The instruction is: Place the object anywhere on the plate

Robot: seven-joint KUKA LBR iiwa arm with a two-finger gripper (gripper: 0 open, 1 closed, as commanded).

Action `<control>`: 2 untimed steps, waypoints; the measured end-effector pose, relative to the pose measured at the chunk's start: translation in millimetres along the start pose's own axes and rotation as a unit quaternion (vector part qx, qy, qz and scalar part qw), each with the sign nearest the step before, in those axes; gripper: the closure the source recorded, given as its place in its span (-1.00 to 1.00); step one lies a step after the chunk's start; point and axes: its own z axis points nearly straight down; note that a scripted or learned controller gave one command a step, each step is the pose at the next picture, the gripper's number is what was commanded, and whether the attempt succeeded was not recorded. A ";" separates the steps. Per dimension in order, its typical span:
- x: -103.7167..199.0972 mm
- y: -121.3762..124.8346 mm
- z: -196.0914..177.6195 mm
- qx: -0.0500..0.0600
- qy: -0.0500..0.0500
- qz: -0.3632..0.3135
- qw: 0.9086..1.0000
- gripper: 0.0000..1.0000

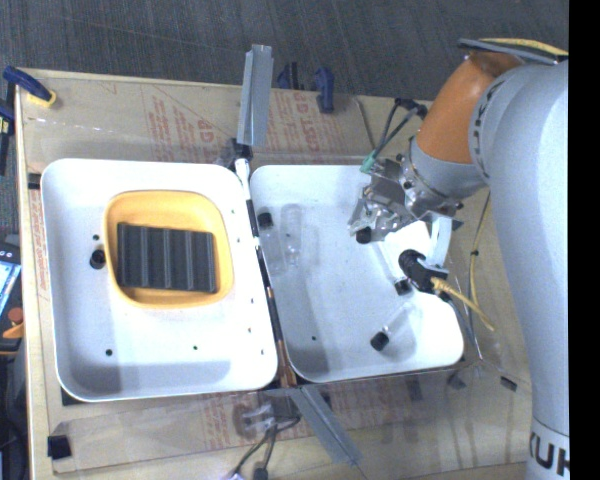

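A yellow plate (pixel 167 206) with a dark ridged centre lies in the left bin (pixel 70 348). A clear, hard-to-see object (pixel 291 236) rests in the right bin (pixel 330 358) near its left wall, with a small black piece (pixel 264 220) beside it. Another clear object with a black end (pixel 392 330) lies near the right bin's front right corner. My gripper (pixel 372 226) hangs over the right bin's upper right part, pointing down and left, apart from both clear objects. Nothing shows between its fingers.
The divider where the two bins meet (pixel 260 268) runs between plate and gripper. A small dark spot (pixel 97 259) sits left of the plate in the left bin. Blue clamps (pixel 325 86) and a metal bar (pixel 254 93) stand at the bench's back edge.
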 end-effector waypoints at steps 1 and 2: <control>71.0 -21.8 -27.7 -0.002 -0.001 -0.055 0.998 1.00; 138.6 -32.5 -32.5 -0.002 -0.002 -0.157 0.988 1.00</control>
